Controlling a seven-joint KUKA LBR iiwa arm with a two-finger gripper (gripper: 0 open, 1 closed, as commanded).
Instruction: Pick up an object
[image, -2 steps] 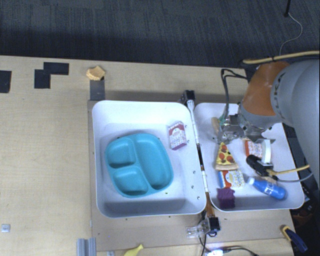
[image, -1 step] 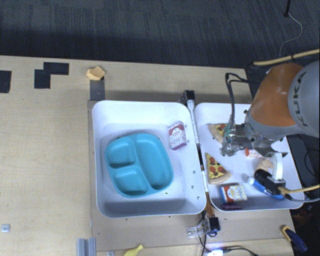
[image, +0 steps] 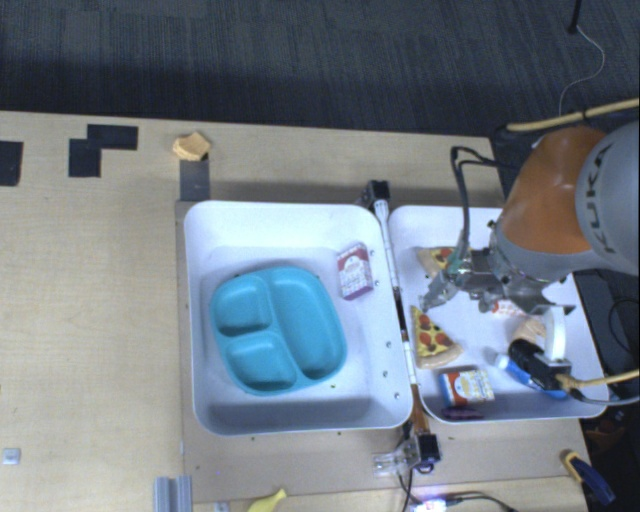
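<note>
Two pizza slices (image: 436, 340), one tray (image: 275, 325)

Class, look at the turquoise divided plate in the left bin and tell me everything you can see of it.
The turquoise divided plate looks like smooth moulded plastic, a rounded rectangle with raised ridges splitting it into three compartments: two smaller ones on the left and a long one on the right. It lies flat, right side up and turned at a slight angle, on the floor of the left white bin. A small red-and-white packet lies just beyond its upper right corner; whether they touch cannot be told.
</note>
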